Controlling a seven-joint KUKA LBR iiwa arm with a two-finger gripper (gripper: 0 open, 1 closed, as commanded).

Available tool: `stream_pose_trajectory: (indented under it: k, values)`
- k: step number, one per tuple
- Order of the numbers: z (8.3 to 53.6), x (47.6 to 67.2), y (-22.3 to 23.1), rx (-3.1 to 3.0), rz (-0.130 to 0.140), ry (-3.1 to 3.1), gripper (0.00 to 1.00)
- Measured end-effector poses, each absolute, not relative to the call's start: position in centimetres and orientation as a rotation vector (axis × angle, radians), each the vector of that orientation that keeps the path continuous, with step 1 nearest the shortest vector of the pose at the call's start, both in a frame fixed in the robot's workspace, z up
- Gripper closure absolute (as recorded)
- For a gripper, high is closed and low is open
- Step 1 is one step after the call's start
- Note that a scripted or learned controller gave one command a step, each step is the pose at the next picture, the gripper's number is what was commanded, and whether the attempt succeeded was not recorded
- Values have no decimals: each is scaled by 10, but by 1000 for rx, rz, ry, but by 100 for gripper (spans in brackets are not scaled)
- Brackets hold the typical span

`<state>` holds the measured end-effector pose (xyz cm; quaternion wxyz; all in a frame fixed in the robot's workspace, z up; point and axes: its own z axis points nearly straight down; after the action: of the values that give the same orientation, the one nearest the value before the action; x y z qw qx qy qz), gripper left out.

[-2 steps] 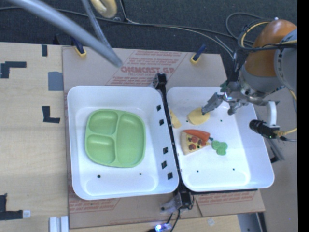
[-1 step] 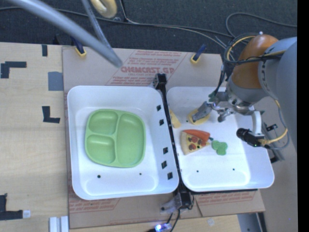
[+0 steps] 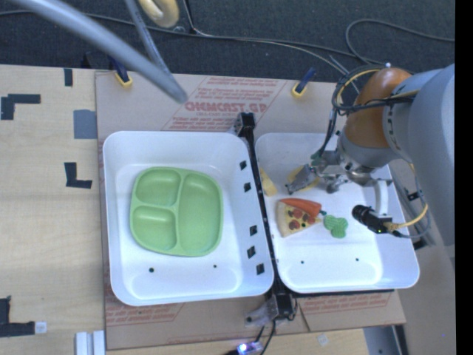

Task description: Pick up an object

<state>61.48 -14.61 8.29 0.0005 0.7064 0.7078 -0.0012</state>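
Several small toy foods lie in the right bin, toward its left wall: a pizza slice, a carrot touching the slice's upper edge, a green broccoli piece just beside them, and a yellowish piece against the divider. The end effector hangs just above the carrot, near the bin's far side; I cannot tell how it is set, and nothing shows as held. Crowding is the main risk, I judge: a descent could pinch two toys together, or nudge the slice against the wall. The left bin on the desk carries a green divided plate.
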Motion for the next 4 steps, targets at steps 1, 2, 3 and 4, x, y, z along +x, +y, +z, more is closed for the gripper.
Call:
stream_pose_trajectory:
  k: [1,2,3,4]
  values:
    - [96,616,-146,2215,0,2222,100]
    - [142,615,-137,2218,3,2223,100]
    - [192,624,-130,2217,4,2222,100]
    - [239,625,-130,2218,4,2221,100]
